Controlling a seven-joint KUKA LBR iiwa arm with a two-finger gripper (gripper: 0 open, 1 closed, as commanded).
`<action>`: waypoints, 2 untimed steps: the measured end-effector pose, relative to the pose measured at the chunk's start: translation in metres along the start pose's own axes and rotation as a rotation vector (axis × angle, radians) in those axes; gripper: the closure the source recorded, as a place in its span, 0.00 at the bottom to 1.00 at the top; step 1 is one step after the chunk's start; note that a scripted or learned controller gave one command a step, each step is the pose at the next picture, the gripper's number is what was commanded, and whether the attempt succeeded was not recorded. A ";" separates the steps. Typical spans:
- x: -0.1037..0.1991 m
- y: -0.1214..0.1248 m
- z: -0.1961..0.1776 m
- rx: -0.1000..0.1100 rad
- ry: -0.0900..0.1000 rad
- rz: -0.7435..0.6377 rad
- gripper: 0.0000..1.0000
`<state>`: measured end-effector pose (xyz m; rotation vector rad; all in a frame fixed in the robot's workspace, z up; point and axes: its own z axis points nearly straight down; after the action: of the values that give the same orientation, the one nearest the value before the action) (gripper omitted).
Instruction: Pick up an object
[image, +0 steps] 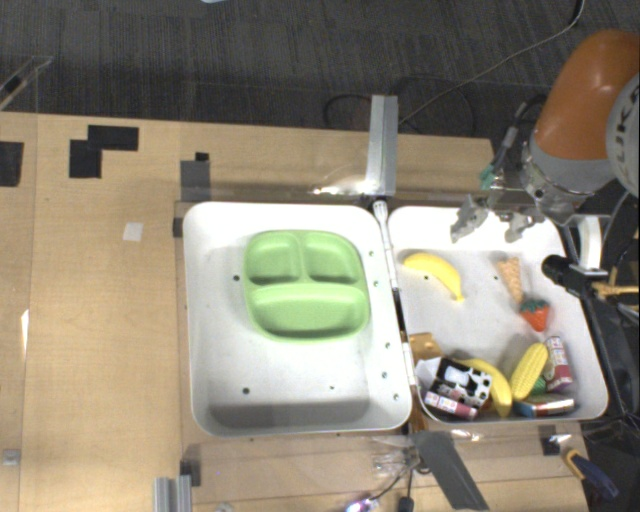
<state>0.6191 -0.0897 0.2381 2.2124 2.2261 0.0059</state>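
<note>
With the two-finger gripper (492, 222) held spread and empty above the right white bin's (480, 322) far edge, the curved yellow plastic banana (435, 272) lying just below could be nudged aside rather than clamped if the descent is misaligned.

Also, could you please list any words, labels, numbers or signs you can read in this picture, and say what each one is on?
No text can be read here.
Black-and-white box in the right bin: printed marks, too blurred to read.
Small bottle with a red cap: label too small to read.
Black squares on the bench: plain shapes, no lettering.
</note>
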 end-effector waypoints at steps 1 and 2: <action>0.007 0.002 0.126 0.002 0.000 0.011 0.00; 0.008 0.005 0.113 -0.007 0.001 0.012 1.00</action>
<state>0.6242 -0.0818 0.1254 2.2228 2.2095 0.0148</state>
